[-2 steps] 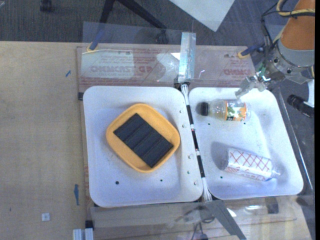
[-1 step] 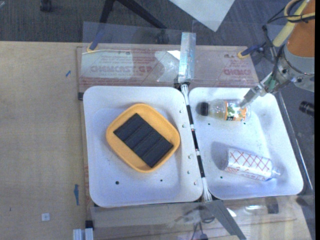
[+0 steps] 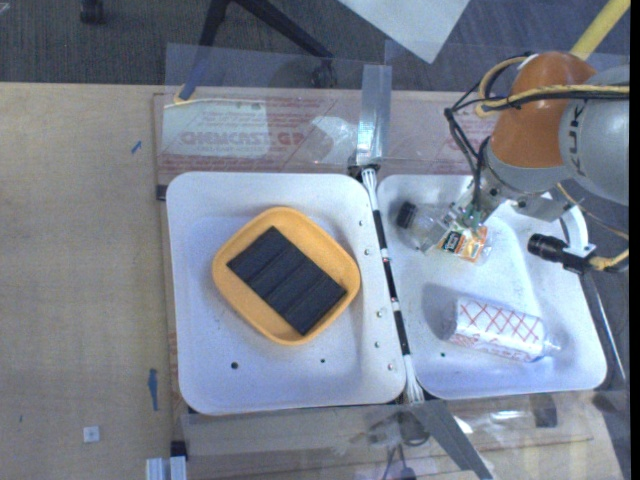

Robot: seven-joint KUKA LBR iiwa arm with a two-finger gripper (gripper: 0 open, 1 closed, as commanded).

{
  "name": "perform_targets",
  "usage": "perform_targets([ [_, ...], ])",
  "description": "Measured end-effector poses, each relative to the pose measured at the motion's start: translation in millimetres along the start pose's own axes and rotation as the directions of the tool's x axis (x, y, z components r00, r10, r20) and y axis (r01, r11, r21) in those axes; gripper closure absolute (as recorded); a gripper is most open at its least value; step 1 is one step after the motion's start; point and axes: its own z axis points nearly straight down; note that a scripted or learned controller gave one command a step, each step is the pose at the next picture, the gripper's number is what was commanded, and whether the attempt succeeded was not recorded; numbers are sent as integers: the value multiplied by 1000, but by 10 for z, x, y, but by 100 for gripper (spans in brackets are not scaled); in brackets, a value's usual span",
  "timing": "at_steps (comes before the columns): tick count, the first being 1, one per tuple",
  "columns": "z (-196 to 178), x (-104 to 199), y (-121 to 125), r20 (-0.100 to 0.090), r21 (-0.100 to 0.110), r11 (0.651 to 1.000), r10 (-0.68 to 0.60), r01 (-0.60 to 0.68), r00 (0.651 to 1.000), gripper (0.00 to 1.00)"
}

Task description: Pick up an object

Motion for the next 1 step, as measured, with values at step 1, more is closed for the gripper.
perform_targets([
  [1,-111,-18,-12,0,-1,1000,3,-3,1000,100],
])
